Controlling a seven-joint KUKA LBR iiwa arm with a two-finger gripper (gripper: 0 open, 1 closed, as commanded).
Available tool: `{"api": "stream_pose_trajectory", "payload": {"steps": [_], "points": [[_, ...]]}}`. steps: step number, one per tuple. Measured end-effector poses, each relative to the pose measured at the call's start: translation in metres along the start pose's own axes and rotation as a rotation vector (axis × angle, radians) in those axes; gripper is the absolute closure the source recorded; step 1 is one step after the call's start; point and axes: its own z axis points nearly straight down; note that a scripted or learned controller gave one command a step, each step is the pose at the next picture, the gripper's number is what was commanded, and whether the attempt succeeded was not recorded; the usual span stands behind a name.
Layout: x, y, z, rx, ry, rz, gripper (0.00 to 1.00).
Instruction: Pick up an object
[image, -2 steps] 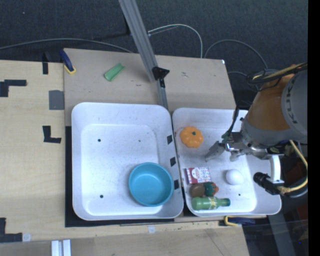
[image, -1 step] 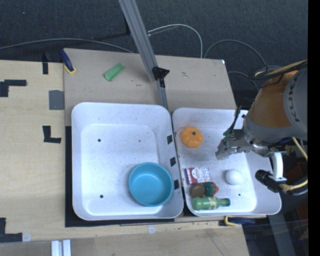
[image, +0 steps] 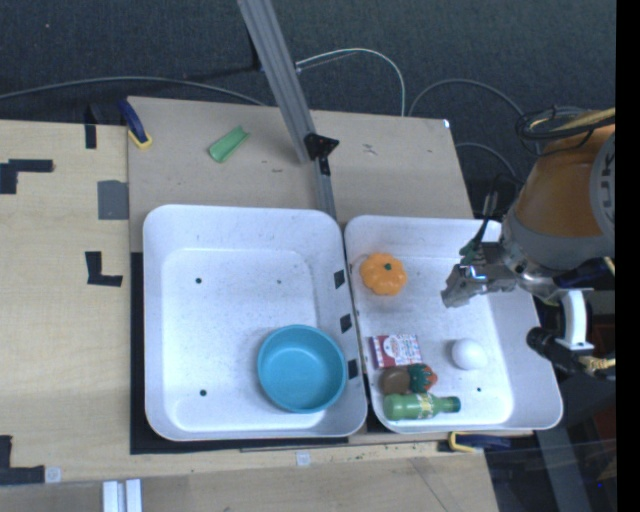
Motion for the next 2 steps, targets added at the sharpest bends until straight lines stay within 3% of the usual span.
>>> {"api": "stream_pose_trajectory", "payload": {"steps": [1, 2], "points": [[0.000, 0.000, 0.010, 0.007, 0.000, 0.002, 1.00], [0.052, -0.008, -0.004, 0.005, 0.003, -0.005, 1.00]]}}
